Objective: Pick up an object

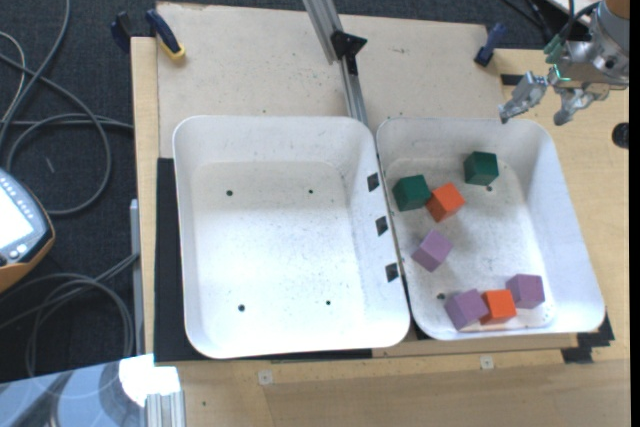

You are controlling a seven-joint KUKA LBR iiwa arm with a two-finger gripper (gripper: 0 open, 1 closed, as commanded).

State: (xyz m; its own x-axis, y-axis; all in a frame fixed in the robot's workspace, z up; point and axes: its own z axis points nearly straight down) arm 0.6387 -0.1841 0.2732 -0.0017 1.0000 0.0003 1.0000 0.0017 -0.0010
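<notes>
1. Your gripper (540,105) hangs over the far rim of the right bin (570,215), fingers apart, holding nothing.
2. The cubes look light, rigid and flat-sided; take opposite faces.
3. The green cube (481,168) stands alone and nearest.
4. The right bin holds seven cubes: green, orange, purple.

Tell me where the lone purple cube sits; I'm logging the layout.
In the camera view the lone purple cube lies mid-way down the right bin, near its left wall, just below the orange cube.

Bins (205,245) white plastic, speckled, slight gloss; bench (250,65) matt wood; blocks (437,249) matt.
</notes>
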